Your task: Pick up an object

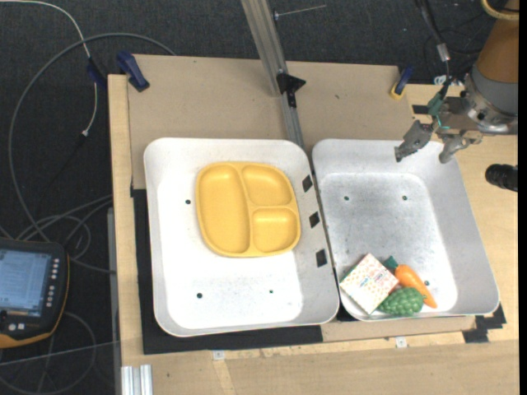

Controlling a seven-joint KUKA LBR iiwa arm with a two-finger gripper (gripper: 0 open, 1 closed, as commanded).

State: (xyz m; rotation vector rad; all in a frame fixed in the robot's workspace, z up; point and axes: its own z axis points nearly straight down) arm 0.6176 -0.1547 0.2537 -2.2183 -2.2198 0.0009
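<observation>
In the right bin (387,212), at its near edge, lie a small white patterned box (369,282), an orange carrot (410,281) and a green bumpy toy (402,303), close together. My gripper (429,148) hangs over the bin's far right corner, well away from them. Its two fingers are spread apart with nothing between them.
A yellow divided plate (247,208) lies in the left bin (173,262). A metal pole (268,31) rises behind the bins. Blue clamps (132,71) sit at the bench corners. Cables and a tablet (29,282) lie on the floor to the left.
</observation>
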